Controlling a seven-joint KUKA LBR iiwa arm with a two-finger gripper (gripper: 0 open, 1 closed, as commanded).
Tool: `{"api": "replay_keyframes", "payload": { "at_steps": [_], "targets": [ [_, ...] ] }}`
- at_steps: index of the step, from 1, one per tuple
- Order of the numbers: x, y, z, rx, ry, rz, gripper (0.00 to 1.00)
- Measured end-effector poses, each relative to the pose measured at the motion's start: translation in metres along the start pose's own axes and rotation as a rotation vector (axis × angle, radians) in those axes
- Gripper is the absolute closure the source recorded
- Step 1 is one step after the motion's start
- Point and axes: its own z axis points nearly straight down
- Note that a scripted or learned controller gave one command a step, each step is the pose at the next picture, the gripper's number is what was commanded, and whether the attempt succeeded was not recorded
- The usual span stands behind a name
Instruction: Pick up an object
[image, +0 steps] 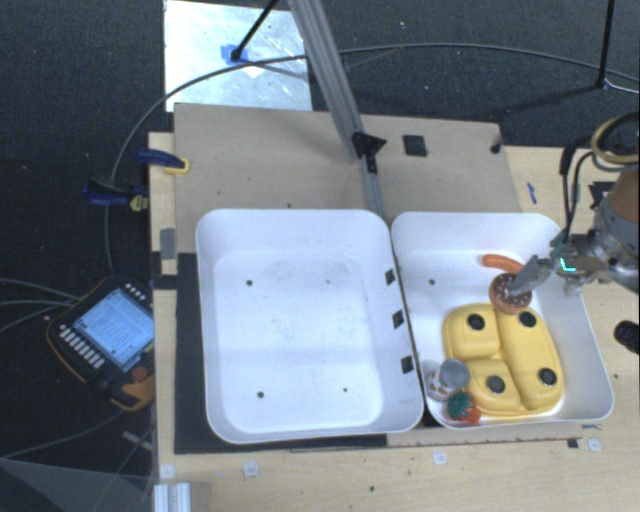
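The pincer (522, 283) is seen lowered into the right bin (430, 262) from its right side, just above a round brown object (509, 293); whether its fingers are apart or together cannot be told. A yellow block toy (503, 358) is set in that bin's near half, an orange piece (497, 262) lies behind it, and a small green-and-red ball (460, 405) is tucked by its near-left corner

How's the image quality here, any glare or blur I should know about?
Camera view: even overhead light, soft shadows inside both bins; bright glare washes out the pale floor patch at top; the gripper over the right bin looks slightly blurred; small items near the yellow toy are indistinct.
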Motion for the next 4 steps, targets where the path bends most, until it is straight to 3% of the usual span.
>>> {"api": "replay_keyframes", "payload": {
  "at_steps": [1, 3, 4],
  "targets": [
    [0.0, 0.001, -0.001, -0.003, -0.001, 0.0, 0.0],
    [0.001, 0.012, 0.086, -0.001, 0.0, 0.001, 0.0],
    [0.0, 0.017, 0.101, -0.016, -0.003, -0.003, 0.0]
  ]
}}
